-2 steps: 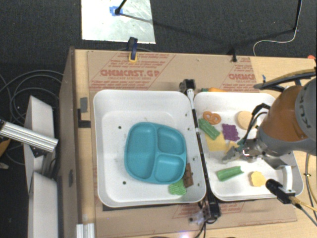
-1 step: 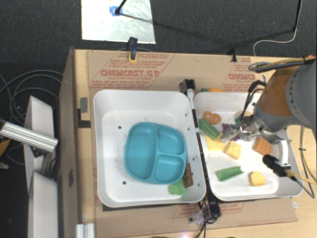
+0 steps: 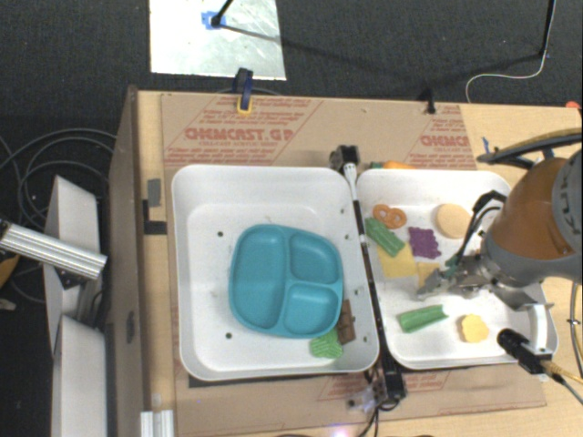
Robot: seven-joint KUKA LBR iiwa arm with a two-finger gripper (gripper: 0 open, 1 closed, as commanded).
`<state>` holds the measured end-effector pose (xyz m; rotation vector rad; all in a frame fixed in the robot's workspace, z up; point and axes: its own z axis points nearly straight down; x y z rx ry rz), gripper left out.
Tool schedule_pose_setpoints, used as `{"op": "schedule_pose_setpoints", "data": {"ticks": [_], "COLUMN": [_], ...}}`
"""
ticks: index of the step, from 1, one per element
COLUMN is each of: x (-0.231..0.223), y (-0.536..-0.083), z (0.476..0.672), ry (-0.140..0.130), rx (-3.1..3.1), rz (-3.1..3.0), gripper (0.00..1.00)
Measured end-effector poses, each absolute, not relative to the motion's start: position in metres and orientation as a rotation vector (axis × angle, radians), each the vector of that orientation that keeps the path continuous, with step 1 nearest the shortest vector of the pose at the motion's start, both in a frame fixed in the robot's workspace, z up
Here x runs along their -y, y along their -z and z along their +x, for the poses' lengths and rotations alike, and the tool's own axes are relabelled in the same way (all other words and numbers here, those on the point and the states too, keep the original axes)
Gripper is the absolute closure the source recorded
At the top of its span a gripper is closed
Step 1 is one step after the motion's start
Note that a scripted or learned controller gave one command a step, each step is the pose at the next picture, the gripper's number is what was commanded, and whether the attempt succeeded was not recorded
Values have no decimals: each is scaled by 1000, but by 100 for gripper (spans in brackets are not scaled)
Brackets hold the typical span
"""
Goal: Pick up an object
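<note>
My gripper (image 3: 439,281) hangs low over the right bin (image 3: 519,358), reaching in from the right, and I cannot tell how it is set or whether it has hold of anything. Just left of it lies a yellow square piece (image 3: 397,264), with a purple piece (image 3: 423,240) touching that on the far side. A green block (image 3: 384,237) sits by the bin's left wall, an orange pretzel shape (image 3: 389,215) beyond it. A tan round piece (image 3: 451,219) lies farther right. Near me are a green stick (image 3: 421,317) and a small yellow lump (image 3: 473,329). In the left bin (image 3: 196,244) rests a blue divided plate (image 3: 285,280), with a green leafy piece (image 3: 325,345) and a brown piece (image 3: 347,323) at its near right edge.
</note>
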<state>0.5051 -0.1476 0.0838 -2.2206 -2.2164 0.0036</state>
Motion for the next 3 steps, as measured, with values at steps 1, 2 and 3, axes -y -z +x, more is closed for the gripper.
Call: {"op": "schedule_pose_setpoints", "data": {"ticks": [1,2,3], "x": [95,106,107], "y": [-85,-85,-98], "z": [573,659,658], "ry": [8,-12,-4], "rx": [2237,2231,2235], "rz": [-2212,-2205,-2213], "gripper": [0,0,100]}}
